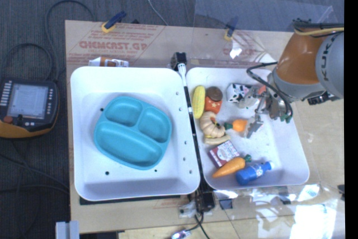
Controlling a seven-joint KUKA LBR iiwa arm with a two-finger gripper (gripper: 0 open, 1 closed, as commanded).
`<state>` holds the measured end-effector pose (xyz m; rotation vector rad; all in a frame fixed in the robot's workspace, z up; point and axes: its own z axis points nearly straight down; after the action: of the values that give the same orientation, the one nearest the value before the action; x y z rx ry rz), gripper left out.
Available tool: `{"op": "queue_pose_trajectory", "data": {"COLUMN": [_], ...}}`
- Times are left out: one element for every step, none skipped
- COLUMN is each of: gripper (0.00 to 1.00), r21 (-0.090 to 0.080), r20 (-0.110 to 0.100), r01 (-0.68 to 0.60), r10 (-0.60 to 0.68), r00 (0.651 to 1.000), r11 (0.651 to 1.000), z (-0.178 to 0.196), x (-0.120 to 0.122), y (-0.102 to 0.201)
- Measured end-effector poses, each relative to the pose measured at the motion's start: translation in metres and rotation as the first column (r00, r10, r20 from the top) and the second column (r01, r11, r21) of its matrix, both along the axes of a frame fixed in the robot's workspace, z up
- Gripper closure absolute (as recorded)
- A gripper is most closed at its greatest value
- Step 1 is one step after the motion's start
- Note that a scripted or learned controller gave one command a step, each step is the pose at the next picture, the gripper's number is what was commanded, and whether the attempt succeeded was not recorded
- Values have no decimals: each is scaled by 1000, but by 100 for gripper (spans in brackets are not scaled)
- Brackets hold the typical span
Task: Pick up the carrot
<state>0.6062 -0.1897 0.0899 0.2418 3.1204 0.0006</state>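
A: Near edge of the right bin (291, 137) first. What's there?

B: Carrot (229, 167), lying flat, tip toward the bins' shared wall. Blue bottle (253, 173) touching its thick end. Red packet (224, 151) just behind it.

A: And the gripper (256, 125)?

B: Farther back and to the right, over the bin's middle. Carrot sits nearer the camera and left of it, apart, not touching.

A: Fingers?

B: Slightly parted, pointing down, nothing between them. A small orange piece (239, 126) lies just left of the fingertips.

A: Beyond that?

B: Tan squash-like toy (211, 125) by the dividing wall, then a yellow corn cob (198, 101) and a red-and-brown item (213, 100) beside it. Black-and-white cow toy (238, 92) toward the far wall.

A: Left bin (84, 87)?

B: Teal divided tray (132, 131) in its middle.

A: Arm (305, 64)?

B: Enters from the right, orange band above the wrist.
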Motion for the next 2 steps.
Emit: {"op": "queue_pose_trajectory", "data": {"gripper": [0, 0], "r21": [-3, 3], "r20": [4, 3], "r01": [66, 309], "r10": [-66, -309], "r00": [998, 951], "r11": [998, 951], "z": [1, 1], "x": [-11, -38], "y": [28, 4]}}
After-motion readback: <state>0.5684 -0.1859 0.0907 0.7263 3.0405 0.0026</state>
